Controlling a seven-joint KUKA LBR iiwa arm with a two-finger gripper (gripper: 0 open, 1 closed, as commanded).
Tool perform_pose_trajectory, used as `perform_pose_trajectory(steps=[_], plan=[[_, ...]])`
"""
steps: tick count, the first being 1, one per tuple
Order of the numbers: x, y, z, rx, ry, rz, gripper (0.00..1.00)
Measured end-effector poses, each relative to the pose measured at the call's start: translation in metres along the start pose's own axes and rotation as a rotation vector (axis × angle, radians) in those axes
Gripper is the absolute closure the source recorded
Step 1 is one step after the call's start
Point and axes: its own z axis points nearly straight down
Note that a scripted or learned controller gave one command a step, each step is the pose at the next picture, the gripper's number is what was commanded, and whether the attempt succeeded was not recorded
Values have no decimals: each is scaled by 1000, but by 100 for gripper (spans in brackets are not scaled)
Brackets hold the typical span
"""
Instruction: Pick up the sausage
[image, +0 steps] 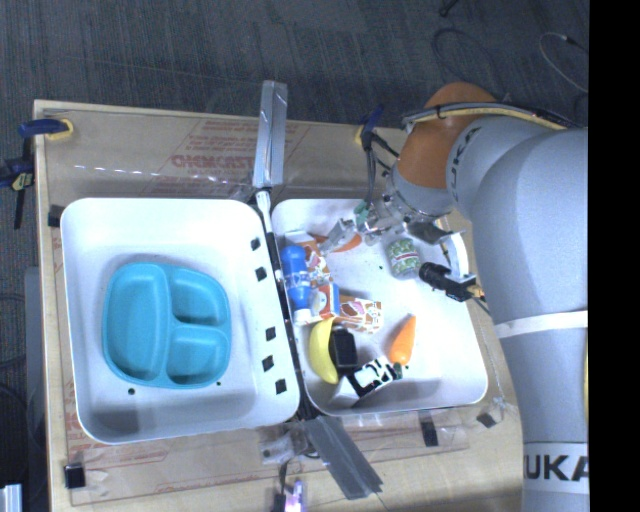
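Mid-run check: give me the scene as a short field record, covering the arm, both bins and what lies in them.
arm: gripper low over the far end of the right bin
sausage: cannot pick it out for certain among the items under the gripper
left bin: holds a blue divided tray
right bin near end: banana, black block, orange carrot-like piece
right bin left wall: blue bottle lying along it
right bin far right: small green-patterned can
grasp: nothing seen held
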Motion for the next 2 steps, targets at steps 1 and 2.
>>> perform_pose_trajectory(steps=[1,2], plan=[[0,0,0,0,0,0,0],[0,0,0,0,0,0,0]])
